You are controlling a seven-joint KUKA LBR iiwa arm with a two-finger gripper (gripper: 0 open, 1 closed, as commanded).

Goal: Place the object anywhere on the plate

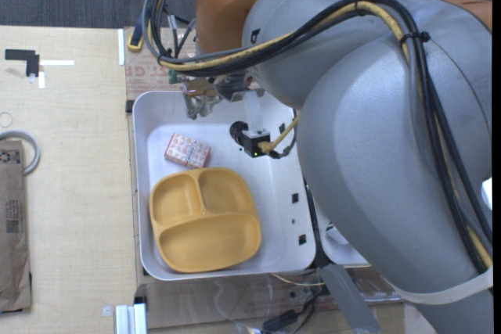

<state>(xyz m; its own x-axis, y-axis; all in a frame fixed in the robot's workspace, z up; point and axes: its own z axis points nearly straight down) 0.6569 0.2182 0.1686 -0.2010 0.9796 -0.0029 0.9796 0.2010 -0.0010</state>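
1 small pink patterned block lies in the white bin just above the yellow 3-compartment plate; gripper hovers above it, presumably lining up a grasp.

Robot lab, cabled arm, white bin

Bright, even light from overhead fills the scene. The arm carries soft sheen on its grey shell and throws only a faint shadow into the white bin. The yellow plate looks sharp; nothing is noticeably blurred.
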